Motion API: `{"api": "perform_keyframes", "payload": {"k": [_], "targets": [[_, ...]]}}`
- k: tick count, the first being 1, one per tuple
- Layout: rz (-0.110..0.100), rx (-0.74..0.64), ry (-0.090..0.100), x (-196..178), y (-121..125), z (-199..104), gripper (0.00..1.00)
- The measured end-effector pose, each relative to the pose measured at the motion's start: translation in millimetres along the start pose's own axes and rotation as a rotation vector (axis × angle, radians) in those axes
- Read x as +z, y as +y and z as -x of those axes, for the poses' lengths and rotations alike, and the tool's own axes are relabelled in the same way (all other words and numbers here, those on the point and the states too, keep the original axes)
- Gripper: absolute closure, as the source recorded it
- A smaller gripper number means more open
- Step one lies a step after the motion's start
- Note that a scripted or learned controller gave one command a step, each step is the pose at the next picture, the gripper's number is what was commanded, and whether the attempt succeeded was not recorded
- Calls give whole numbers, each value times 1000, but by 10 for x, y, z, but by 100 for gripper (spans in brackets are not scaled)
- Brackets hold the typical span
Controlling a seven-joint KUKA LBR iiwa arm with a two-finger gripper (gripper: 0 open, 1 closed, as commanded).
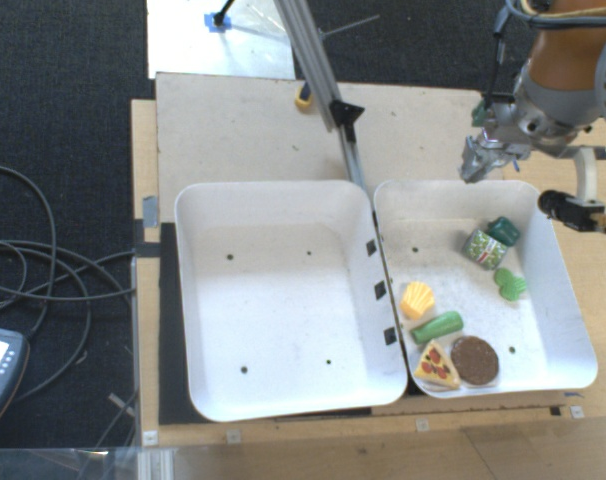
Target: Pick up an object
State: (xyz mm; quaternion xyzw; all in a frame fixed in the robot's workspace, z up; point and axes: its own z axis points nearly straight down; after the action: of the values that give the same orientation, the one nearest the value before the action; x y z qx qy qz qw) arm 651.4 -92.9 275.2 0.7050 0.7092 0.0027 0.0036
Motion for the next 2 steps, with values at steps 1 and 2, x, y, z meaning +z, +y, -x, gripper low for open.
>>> {"api": "perform_keyframes", "payload": {"k": [1, 2], "targets": [[-10, -5, 3, 90, -190, -567, 100], [-11, -3, 3, 185, -470, -924, 100]]}}
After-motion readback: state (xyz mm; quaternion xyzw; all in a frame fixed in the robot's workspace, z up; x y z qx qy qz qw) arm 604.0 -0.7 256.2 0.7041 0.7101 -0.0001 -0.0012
